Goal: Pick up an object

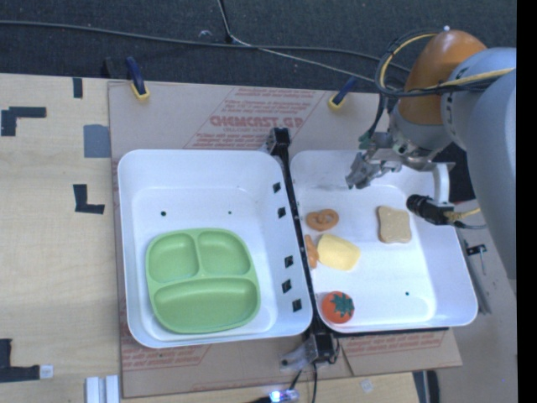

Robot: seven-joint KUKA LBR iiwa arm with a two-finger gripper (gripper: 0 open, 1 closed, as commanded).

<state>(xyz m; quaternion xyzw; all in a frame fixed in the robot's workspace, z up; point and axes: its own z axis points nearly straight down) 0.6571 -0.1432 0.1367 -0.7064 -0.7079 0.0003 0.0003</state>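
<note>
gripper hangs over the far end of the right bin, nothing between its fingers

four small objects lie in the right bin (453, 305). a round brown cookie-like piece (322, 219) sits near the bin's left wall, about midway along it. just nearer the camera lies a pale yellow block (339, 252), with a small orange piece (310, 250) touching its left side, right against the divider between the bins. a tan slice shaped like bread (393, 224) lies well apart to the right, close to the bin's right rim. a red tomato-like toy with a green top (338, 306) sits near the bin's near edge, apart from the rest.

the gripper (362, 175) is over the far part of the right bin, beyond the cookie-like piece and to the left of the bread slice, touching none of them. its dark fingers point down and leftward toward the bin floor; nothing can be seen between them, but whether they are spread or closed cannot be told from this slant. above the gripper the grey arm (491, 116) comes in from the right, with its orange band (436, 65) showing at the top and yellow cable looped around it.

the left bin (168, 175) holds a green divided plate (201, 280) with three compartments, lying in the half nearer the camera. both bins rest on a brown cardboard sheet (235, 116) clamped at its far edge, on a wooden bench (50, 250) marked with dark tape.
</note>
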